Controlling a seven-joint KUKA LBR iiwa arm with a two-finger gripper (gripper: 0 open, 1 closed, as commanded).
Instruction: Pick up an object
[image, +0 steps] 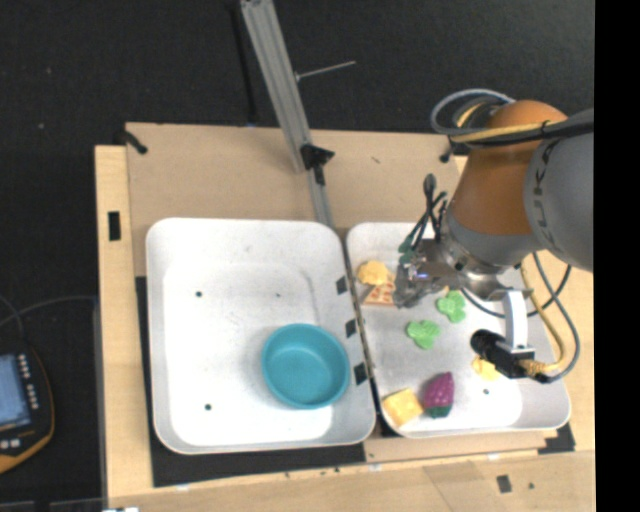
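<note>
the arm leans in from the right over the right bin (540, 405), gripper (412, 285) low at its left side – finger state unclear – just beside an orange-and-white toy (378, 293).

Gripper (413, 283): low over the right bin (545, 405), its fingers too small and dark to read as open or shut.
Arm (510, 190): cut off by the frame's right side; its bulk hides the bin's far right corner.
Orange piece (379, 293): beside the gripper, partly covered by it; its shape is unclear.
Pendant (18, 400): cut by the left edge, screen blurred.
Pole (285, 95): runs out of the top edge.
</note>
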